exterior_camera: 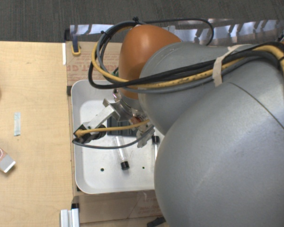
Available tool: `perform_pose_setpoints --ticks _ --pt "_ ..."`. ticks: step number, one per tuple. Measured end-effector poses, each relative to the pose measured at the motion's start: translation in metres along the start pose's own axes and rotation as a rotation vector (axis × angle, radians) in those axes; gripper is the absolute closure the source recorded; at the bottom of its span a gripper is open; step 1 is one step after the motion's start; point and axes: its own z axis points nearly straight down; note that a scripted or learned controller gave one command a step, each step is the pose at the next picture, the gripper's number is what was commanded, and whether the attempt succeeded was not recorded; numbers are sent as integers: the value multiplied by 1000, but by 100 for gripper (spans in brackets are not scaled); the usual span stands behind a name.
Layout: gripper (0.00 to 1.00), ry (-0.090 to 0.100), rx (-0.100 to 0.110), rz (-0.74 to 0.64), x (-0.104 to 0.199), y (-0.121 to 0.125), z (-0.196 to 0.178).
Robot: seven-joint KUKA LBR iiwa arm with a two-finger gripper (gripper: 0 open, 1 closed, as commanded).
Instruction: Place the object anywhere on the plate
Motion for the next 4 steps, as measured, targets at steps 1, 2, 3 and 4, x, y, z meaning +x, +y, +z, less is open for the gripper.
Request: perform_pose_setpoints --ticks 1,2,3,4 --pt "0 -1 -1 -316 24 14 -44" --pt "0 2 0 94 57 37 -141" --pt "100 -1 -2 101 56 40 -149" --pt "100 -1 0 -154 89 56 -17"
